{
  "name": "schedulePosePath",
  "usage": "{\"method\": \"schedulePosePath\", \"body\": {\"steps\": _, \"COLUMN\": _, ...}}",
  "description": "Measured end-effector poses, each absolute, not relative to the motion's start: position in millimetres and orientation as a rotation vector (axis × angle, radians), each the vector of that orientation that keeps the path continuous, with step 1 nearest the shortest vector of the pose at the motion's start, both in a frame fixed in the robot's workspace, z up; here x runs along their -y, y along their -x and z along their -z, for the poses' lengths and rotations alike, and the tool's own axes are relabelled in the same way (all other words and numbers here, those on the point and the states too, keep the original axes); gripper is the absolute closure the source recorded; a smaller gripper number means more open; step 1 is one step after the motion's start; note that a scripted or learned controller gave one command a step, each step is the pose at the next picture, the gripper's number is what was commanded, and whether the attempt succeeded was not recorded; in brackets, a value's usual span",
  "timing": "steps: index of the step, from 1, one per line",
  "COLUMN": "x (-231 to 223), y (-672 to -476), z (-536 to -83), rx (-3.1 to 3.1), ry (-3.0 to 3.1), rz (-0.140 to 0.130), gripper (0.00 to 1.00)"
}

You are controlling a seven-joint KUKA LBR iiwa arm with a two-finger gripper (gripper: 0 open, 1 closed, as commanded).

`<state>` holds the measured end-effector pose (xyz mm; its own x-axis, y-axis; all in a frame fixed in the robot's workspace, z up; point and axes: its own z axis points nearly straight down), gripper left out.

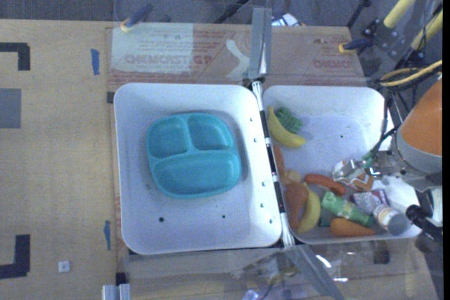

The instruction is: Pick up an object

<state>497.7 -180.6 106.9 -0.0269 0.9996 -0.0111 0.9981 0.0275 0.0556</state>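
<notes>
Plastic toy food lies heaped in the right-hand bin (pixel 365 98), and we take this heap as the stock from which one object is to be picked. We note a yellow banana (pixel 283 133) with a green piece (pixel 289 118) beside it at the bin's upper left, a second banana (pixel 311 211), an orange carrot (pixel 352 227), a red-orange piece (pixel 325 182) and a green bottle-shaped item (pixel 346 207) crowded along the lower edge of the bin.

The gripper (pixel 362 168) sits at the right of the frame, low over the lower right part of this bin, with the arm's orange band (pixel 429 124) above it. We cannot tell how far its claw stands apart, nor whether anything is caught in it; the metal parts are too small and cluttered to read.

The red-orange piece and the green bottle-shaped item lie just beside the claw, to its left and below; the bananas are farther off. In our judgement nothing is lifted clear yet, so the pick remains outstanding.

Outward, the left-hand bin (pixel 133 221) holds a teal divided tray (pixel 194 154). Both bins rest on a tan bench (pixel 56 172).
</notes>
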Motion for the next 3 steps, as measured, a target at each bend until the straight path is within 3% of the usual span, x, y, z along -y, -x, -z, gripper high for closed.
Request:
{"method": "schedulePosePath", "body": {"steps": 1, "x": 165.4, "y": -497.6, "z": -106.0, "rx": -2.221, "ry": -2.151, "rz": -0.029, "gripper": 0.00}}
{"method": "schedulePosePath", "body": {"steps": 2, "x": 161.7, "y": -494.5, "z": -108.4, "rx": -2.236, "ry": -2.158, "rz": -0.022, "gripper": 1.00}}
{"method": "schedulePosePath", "body": {"steps": 3, "x": 94.8, "y": -505.6, "z": -232.8, "rx": -2.365, "ry": -2.067, "rz": 0.000, "gripper": 1.00}}
